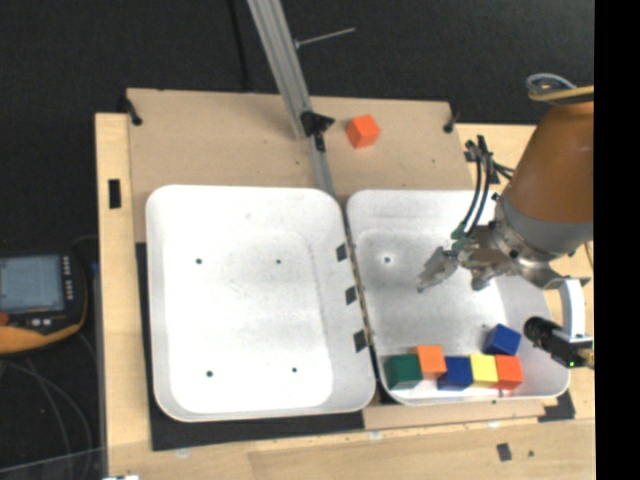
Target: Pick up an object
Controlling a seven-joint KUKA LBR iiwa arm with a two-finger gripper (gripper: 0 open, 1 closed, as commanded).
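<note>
**Gripper over right bin, blocks along near wall**

Your gripper (455,268) hangs above bare floor of the right bin (400,218); fingers spread, nothing between them. Green block (403,370), orange block (431,359), blue block (456,371), yellow block (484,369) crowd the near wall. Another orange cube (363,131) sits on the bench beyond the bins

Grey and orange KUKA arm with a small metal two-finger gripper

A broad, rounded orange band (562,158) is wrapping the arm above a smooth grey wrist section (540,230). Thin black and green cables (480,183) are looping down its side toward the grey metallic gripper (450,266), which is looking angular and mechanical. A pale loop of cable (548,86) is showing at the arm's top.
</note>
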